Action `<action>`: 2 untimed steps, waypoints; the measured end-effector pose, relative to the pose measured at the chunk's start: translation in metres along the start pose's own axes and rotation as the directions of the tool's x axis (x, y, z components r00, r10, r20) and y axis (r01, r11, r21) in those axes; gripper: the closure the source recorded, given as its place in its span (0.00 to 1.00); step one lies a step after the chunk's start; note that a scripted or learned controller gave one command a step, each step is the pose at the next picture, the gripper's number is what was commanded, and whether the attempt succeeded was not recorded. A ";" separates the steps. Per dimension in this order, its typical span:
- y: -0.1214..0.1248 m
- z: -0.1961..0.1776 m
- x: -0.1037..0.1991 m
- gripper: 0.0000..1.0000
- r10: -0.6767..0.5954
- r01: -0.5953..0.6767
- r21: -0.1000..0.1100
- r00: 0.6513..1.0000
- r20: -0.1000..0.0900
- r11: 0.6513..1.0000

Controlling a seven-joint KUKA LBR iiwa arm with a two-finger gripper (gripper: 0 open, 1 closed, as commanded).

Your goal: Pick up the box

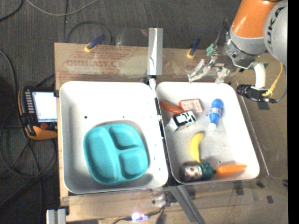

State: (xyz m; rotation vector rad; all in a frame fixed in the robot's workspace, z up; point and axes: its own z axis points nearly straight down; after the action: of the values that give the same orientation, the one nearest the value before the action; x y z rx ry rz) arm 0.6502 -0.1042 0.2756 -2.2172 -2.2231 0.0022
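1. Camera view: I am reading only "KUKA" on the arm; the labels on the things are showing too small to read.
2. The left bin is holding a teal divided plate.
3. The right bin is holding the box near its far edge, a bottle, a banana, a can and a carrot.
4. I am seeing the gripper hovering over that far edge, fingers apart, holding nothing.

The arm is cut off by the top and right edges at two o'clock, so only its orange band and grey wrist show, and the gripper below it is too blurred to tell how its fingers stand. The box has print too small to read, and the small black-and-white item touching it at six o'clock is too small to identify
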 end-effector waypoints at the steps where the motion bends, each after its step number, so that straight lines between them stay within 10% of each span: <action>1: 0.018 0.020 0.053 0.00 0.167 -0.167 0.001 0.986 0.001 0.986; 2: 0.024 0.171 -0.003 0.00 0.158 -0.158 -0.020 0.987 0.001 0.987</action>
State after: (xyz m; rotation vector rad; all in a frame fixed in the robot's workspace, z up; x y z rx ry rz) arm 0.6736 -0.1070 0.1047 -2.3983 -2.0505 -0.0163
